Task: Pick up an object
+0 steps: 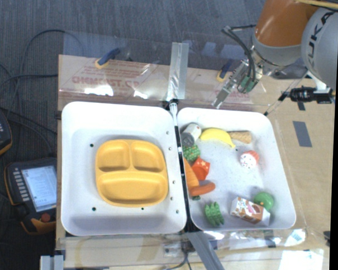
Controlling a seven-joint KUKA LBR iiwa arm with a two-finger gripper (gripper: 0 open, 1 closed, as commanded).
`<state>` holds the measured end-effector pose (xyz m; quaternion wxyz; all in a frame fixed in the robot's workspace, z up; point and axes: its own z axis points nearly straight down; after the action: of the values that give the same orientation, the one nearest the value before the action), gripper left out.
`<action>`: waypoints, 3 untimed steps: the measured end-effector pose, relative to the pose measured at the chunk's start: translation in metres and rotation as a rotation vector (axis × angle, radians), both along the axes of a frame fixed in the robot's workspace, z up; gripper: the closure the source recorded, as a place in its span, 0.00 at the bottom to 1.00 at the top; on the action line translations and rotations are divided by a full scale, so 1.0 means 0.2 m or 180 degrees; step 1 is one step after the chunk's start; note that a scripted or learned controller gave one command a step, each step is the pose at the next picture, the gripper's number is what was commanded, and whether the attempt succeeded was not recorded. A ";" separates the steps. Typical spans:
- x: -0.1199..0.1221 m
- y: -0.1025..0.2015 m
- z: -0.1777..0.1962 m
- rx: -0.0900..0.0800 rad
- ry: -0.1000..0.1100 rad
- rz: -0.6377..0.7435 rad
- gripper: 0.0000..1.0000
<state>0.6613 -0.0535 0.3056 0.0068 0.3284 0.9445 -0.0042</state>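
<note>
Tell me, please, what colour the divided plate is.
Yellow-orange; the divided plate shows in the camera view.

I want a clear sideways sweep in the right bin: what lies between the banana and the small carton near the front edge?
In the camera view, a white-and-red ball lies roughly between the banana and carton; otherwise bare bin floor.

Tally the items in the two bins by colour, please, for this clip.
Yellow: 2, the divided plate in the left bin and the banana in the right bin.
Green: 3, at.
Red or orange: 2, at.
White with red: 1 ball.
Tan: 1.
Grey and white: 1.
Printed carton: 1.
Total: 11
</note>
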 end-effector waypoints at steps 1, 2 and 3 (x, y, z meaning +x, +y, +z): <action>-0.06 -0.17 0.10 0.0034 0.0019 -0.0696 1.00; -0.06 -0.57 -0.42 0.0032 0.0030 -0.0183 1.00; -0.01 -0.21 -0.21 0.0043 0.0021 -0.0462 1.00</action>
<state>0.6583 -0.0952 0.2631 0.0011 0.3961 0.9182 0.0005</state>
